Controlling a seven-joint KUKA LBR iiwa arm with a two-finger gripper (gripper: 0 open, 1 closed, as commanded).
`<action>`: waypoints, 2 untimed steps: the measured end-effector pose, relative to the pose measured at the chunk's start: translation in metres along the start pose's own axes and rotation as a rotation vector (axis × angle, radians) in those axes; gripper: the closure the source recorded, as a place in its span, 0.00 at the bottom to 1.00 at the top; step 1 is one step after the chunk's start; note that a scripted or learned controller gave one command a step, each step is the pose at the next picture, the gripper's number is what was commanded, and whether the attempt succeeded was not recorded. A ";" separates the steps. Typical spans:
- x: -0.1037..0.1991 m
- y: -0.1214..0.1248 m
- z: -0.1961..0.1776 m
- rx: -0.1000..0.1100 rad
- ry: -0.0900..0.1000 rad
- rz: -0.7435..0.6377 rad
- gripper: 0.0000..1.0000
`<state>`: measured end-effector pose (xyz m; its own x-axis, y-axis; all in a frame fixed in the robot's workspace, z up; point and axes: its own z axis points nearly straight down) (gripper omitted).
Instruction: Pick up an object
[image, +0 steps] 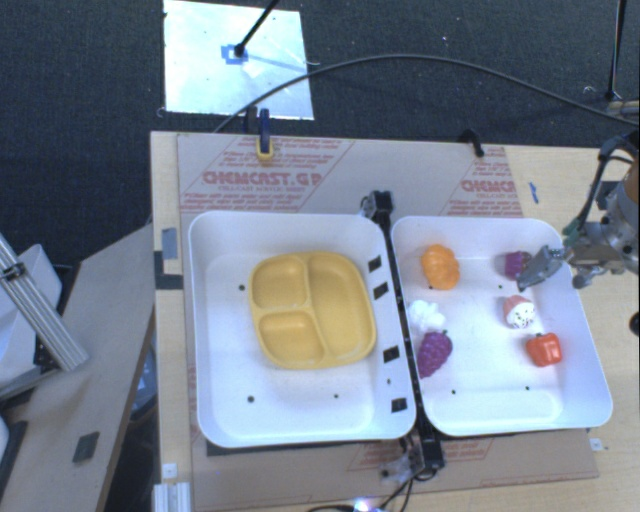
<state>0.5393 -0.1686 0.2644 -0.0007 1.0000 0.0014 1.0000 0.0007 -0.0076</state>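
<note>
Nearest the camera in the right bin (575, 395), the red-orange piece (544, 349) sits at five o'clock, the purple grapes (434, 352) at eight. The white piece (519, 313) lies centre-right. The gripper (548, 264) hovers at two o'clock beside the small purple piece (516, 264), a likely target; whether its pincer is apart, I cannot tell. Risk: it clips the bin wall or nudges that piece away. Farthest, the orange piece (440, 267) at eleven.
</note>
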 end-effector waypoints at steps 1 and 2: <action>0.000 0.002 -0.005 -0.009 -0.002 -0.003 0.00; 0.000 0.004 0.058 -0.005 -0.001 -0.001 0.00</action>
<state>0.5430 -0.1688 0.2066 -0.0013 1.0000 0.0008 1.0000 0.0013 -0.0026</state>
